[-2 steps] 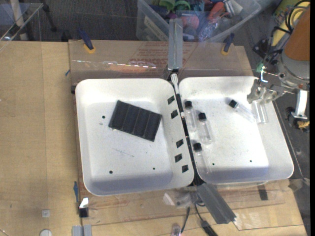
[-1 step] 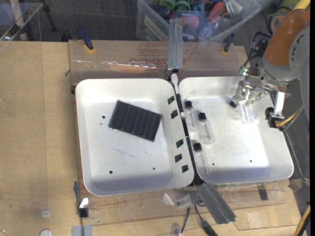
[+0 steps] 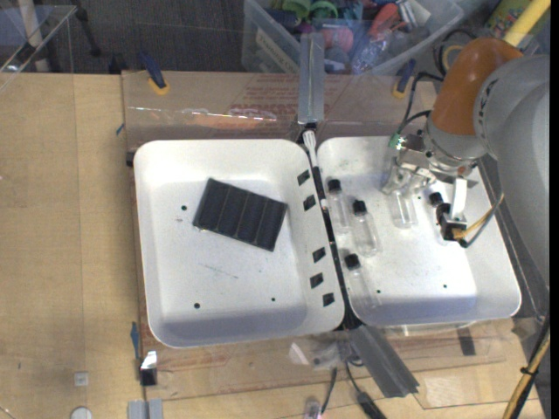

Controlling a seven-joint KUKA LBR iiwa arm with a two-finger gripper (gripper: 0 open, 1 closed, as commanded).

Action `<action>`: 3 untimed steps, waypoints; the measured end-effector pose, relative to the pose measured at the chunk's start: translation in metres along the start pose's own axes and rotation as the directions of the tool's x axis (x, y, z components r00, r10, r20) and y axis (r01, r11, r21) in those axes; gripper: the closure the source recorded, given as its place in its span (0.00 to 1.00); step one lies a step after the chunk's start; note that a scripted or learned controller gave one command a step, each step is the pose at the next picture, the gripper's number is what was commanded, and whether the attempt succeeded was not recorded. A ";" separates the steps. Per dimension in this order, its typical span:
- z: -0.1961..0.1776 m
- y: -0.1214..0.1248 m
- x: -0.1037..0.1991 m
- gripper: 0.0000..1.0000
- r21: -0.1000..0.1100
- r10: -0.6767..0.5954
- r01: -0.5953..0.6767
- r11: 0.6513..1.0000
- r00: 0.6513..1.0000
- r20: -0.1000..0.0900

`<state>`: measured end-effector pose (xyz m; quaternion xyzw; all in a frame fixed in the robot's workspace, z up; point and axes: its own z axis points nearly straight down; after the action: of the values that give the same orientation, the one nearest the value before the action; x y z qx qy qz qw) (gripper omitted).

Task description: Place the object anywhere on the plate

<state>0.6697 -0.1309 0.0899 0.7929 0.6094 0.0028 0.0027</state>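
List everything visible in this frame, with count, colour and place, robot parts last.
Shallow white plastic bins: two, white, side by side on the wooden bench.
Flat dark ridged rectangular plate: one, black, left bin, lying at a slant.
Small clear bottle-like object with a black cap: one, transparent, right bin near the divider; exact form hard to tell.
Clear storage tub of mixed colourful toys: one, behind the bins.
Grey arm with orange band: one, reaching in from the right.
Two-finger gripper: one, pale, low over the right bin.
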 end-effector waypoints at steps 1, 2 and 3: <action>-0.001 -0.114 0.003 1.00 0.001 0.050 -0.050 0.999 0.999 -0.002; -0.001 -0.098 0.012 1.00 -0.002 0.063 -0.063 0.998 0.998 0.001; -0.001 -0.084 0.017 1.00 -0.001 -0.087 0.087 0.996 0.996 0.002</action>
<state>0.5932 -0.0931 0.0898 0.7655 0.6434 0.0025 0.0038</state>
